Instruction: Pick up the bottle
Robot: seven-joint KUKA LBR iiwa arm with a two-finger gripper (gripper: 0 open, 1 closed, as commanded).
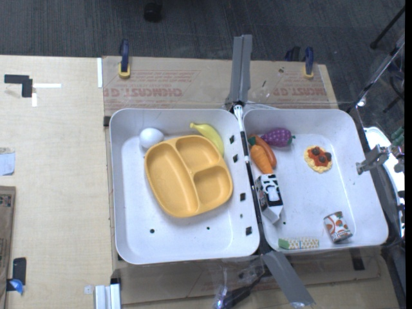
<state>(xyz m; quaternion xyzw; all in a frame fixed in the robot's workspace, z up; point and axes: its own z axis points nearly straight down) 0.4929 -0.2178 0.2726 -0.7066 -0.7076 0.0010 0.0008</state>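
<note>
The bottle (269, 195) lies wedged against the right bin's (360, 192) left wall, awkward to grasp. Whether the claw (373, 159) is open, I cannot tell.

Pale wood bench (51, 172); cardboard sheet (193, 85) on it, two white bins (122, 185) side by side atop.

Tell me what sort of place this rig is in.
Probably a robot lab or test bench: two white bins clamped over cardboard, toy food like a banana and carrot, dark carpet beyond.
</note>
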